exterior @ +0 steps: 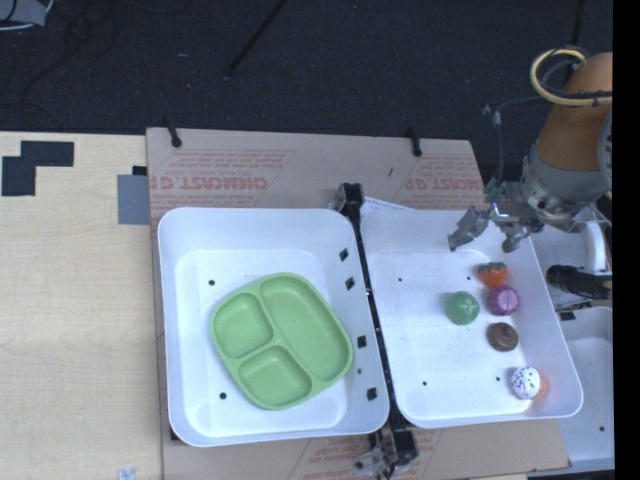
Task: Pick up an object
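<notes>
1. The gripper (pixel 492 226) hangs over the right bin (pixel 420 268), holding nothing. Its jaws look apart.
2. The carrot (pixel 491 274) lies just below the jaws.
3. Next, I think: go down, then squeeze it.

Dark carpeted floor (pixel 300 48) beyond pale wooden bench (pixel 70 308).

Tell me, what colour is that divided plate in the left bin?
Light green; the divided plate shows plainly in the camera view, lying in the left bin.
</notes>
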Controlling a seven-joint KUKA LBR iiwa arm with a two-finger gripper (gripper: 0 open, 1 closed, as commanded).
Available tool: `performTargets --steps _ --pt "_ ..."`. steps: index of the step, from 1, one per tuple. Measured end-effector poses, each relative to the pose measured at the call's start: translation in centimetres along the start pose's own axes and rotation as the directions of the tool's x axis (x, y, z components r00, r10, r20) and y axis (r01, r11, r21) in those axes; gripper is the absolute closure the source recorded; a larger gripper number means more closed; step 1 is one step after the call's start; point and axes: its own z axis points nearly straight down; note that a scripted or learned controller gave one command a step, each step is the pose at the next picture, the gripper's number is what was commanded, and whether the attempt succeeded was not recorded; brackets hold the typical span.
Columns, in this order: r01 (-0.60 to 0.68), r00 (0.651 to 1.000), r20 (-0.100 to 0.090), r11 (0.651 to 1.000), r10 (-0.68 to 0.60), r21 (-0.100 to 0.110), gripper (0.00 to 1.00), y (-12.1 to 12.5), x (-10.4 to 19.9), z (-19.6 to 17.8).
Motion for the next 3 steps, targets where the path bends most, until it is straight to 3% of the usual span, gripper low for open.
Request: performTargets --steps 1,3 --pt "0.002 1.0 0.002 1.0 -0.002 -0.013 0.0 0.3 0.0 -0.9" --pt "0.006 1.0 0.001 1.0 -0.006 -0.007 0.0 0.6 1.5 10.5"
